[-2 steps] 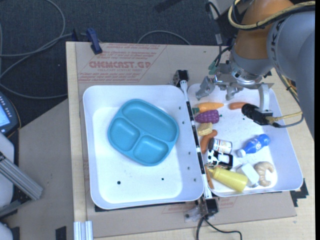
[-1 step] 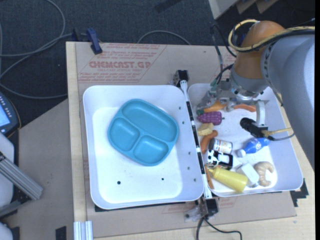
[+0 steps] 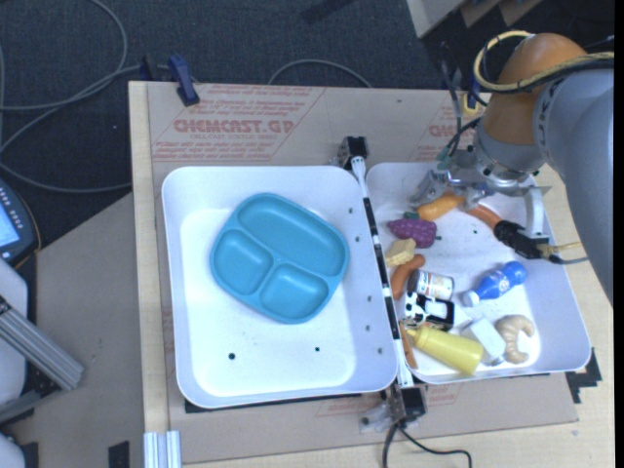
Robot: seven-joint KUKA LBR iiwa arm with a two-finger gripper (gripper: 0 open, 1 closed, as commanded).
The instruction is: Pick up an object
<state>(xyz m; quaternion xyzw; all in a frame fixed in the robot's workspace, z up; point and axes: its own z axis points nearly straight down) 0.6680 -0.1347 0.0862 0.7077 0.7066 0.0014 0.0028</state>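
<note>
Hovering at right bin's far end | jaws (image 3: 458, 191) state unclear | long orange plastic carrot (image 3: 438, 206) directly beneath, lying crosswise

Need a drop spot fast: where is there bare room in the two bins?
Left bin: bare floor all around the blue plate, widest below it. Right bin: crowded along its left wall and front; a small bare patch lies between the purple toy and blue bottle.

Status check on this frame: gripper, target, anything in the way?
Gripper low at right bin's far end, over orange carrot-like toy; grip unconfirmed. Purple toy crowds close beside it. Blue tray in left bin, apart.
</note>
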